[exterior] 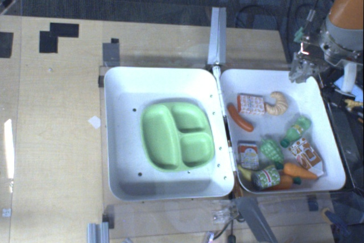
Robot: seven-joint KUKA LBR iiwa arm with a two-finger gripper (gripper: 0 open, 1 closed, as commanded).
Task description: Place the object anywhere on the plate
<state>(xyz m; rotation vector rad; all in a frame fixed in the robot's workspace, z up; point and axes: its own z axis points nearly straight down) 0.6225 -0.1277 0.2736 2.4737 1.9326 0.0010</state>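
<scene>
Glossy green three-compartment plastic plate (176,135) sits at nine o'clock from my metal gripper (300,71); whether I'm clamped, I cannot tell.

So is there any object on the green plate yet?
No, the green plate lies bare in the left bin.

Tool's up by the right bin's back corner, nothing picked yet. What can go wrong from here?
1. The toys in the right bin are packed tight at the front: carrot, can, cartons. A grab there may catch two or slip.
2. The sausage lies near the bin's left wall, so the tool may hit it.
</scene>
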